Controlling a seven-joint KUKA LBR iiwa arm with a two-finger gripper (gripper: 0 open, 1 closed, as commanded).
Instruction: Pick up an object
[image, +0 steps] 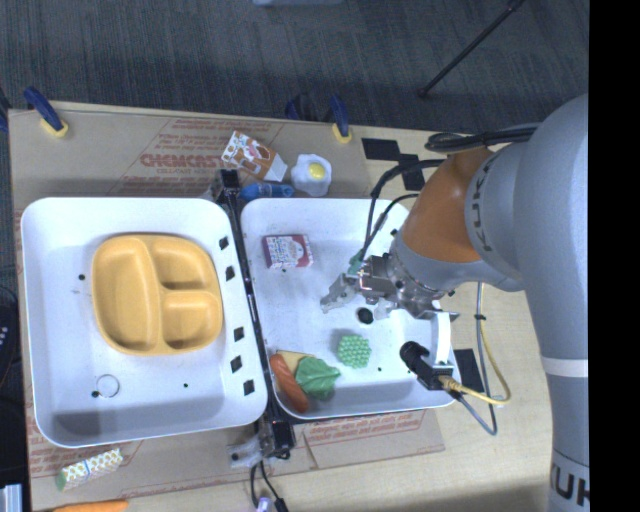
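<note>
My gripper (347, 296) hangs over the middle of the right bin (300, 325), reaching in from the right. Its fingers (335, 292) stand apart with nothing between them. A green dotted ball (353, 350) lies just below the gripper on the bin floor. A small red and white packet (287, 251) sits up and to the left of it. A green leafy toy (316, 375) and an orange-red piece (286, 378) rest in the bin's near left corner.
The left bin (50, 330) holds a yellow divided tray (158, 292). Beyond the bins lie a printed carton (245, 153), a blue item (265, 190) and a white and yellow toy (312, 173). A wrapped packet (90, 467) lies at the front left of the bench.
</note>
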